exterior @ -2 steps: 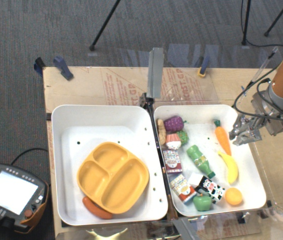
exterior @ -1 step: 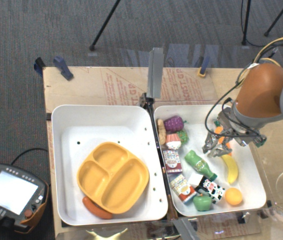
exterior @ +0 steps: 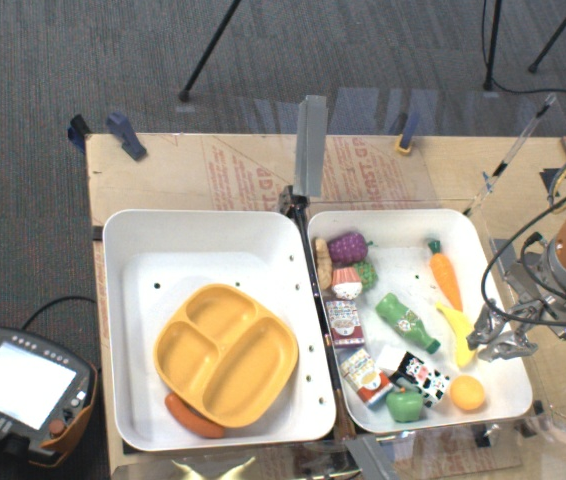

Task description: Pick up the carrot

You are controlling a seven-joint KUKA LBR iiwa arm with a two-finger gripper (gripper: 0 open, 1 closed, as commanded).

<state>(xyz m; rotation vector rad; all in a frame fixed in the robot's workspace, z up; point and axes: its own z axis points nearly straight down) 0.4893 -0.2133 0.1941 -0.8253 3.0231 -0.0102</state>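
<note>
Grey carpet surrounds the bench (exterior: 213, 173), which carries two white bins. Left bin (exterior: 133, 238) holds a yellow plate (exterior: 225, 353) with a sausage (exterior: 193, 418) at its 7 o'clock. Right bin (exterior: 508, 368) holds the carrot (exterior: 445, 275) at 2 o'clock, its tip just beside a banana (exterior: 457, 333); a green bottle (exterior: 407, 323) lies at its 8 o'clock. The hand (exterior: 501, 346) hovers over the rim at 4 o'clock, holding nothing; how far open, I cannot tell. An orange (exterior: 467, 393) sits below.

Bright, even overhead light, soft shadows inside the white bins (exterior: 123, 268), image slightly soft and grainy.
</note>
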